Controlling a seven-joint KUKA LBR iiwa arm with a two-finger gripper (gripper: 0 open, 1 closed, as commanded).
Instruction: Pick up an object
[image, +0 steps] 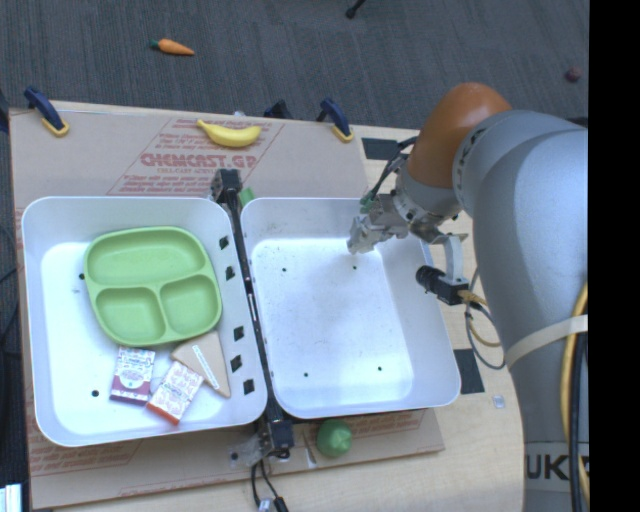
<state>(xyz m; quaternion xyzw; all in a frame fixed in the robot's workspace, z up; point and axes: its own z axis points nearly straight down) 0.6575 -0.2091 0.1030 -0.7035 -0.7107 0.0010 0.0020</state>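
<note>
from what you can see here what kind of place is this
Probably a robot grasping lab, not a kitchen: two white bins clamped onto a cardboard-covered bench, toy food like the plastic banana, and an industrial arm with its gripper over one bin.

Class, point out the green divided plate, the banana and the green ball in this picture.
green divided plate (150, 282): camera view, central ridge.
banana (230, 132): camera view, middle of its curve.
green ball (335, 438): camera view, its top.
</note>
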